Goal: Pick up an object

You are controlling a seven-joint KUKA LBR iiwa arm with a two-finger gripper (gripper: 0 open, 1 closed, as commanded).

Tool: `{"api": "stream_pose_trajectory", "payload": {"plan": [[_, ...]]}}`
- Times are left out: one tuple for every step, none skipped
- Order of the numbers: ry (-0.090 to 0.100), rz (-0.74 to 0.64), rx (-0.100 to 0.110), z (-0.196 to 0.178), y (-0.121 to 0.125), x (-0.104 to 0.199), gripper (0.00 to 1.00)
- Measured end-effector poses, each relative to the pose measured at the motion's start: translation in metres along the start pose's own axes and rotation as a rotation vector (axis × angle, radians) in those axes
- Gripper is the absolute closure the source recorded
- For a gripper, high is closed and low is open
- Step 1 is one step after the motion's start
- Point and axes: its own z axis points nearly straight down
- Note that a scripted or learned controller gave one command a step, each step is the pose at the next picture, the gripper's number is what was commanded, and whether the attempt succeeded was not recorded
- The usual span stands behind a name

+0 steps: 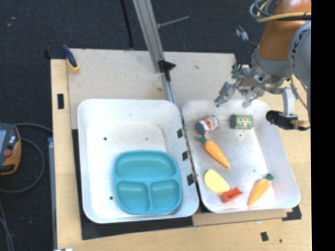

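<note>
I read this as the approach: the arm hangs over the far edge of the right bin, and the gripper has its jaws spread and holding nothing. Nearest below the jaws lie a green can and, a little to the camera's left, a silver can, both on their sides. I would take the green can, setting the jaws across its round body so it cannot roll out. Farther toward the camera lie a carrot, a yellow piece touching a red block, and a second carrot near the bin's corner. The bin's far rim sits just beneath the jaws, so I want a straight descent; open floor surrounds the green can. The left bin, with its teal tray, is well apart.
</note>
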Motion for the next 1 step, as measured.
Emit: {"api": "stream_pose_trajectory", "payload": {"plan": [[0.000,0.001,-0.001,0.0419,0.0009,-0.0017,0.00]]}}
